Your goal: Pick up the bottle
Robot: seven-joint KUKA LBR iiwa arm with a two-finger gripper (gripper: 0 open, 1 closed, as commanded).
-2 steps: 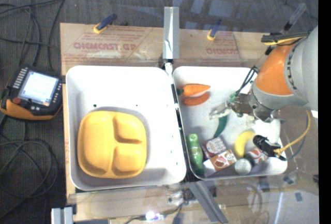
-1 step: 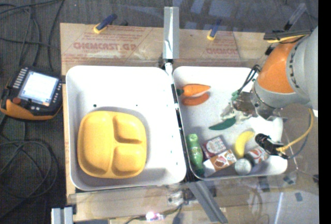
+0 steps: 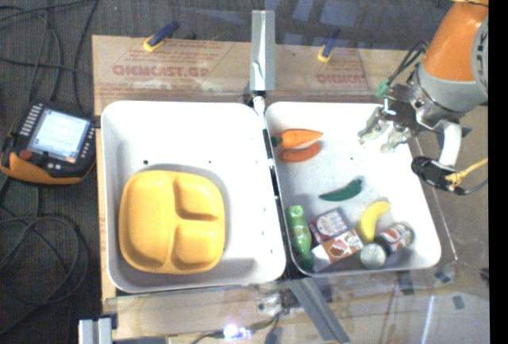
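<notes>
Green bottle [image 3: 299,229] lies on its side in the right bin [image 3: 349,156], hard against that bin's left wall, low in the near-left corner. Long axis runs roughly up-down in the camera view, close to parallel with the wall. One end sits up toward the carrot, the other down toward the bin's near edge; which end is the cap I cannot make out with confidence.

Just beside its lower half: a small red-and-white carton [image 3: 331,223] and a second boxed item [image 3: 343,245], both crowding it on the right. Further right, a yellow banana [image 3: 373,218], a grey ball-like piece [image 3: 372,255] and a red can [image 3: 395,236]. Dark green pepper [image 3: 342,191] lies clear of the bottle toward mid-bin. Carrot [image 3: 299,141] sits at the far-left of the bin, apart from the bottle's upper end.

Gripper [image 3: 383,133] hangs over the far-right part of the same bin, well apart from the bottle, nothing between its fingers. Fingers look spread, pointing down-left.

Left bin [image 3: 111,120] holds a yellow divided tray [image 3: 172,219].

Progress, as I judge it: nothing done. Bottle untouched on the bin floor. Left to do: travel across to the near-left corner, align across the bottle's short width, descend, close, lift. Wall and cartons leave little finger room.
</notes>
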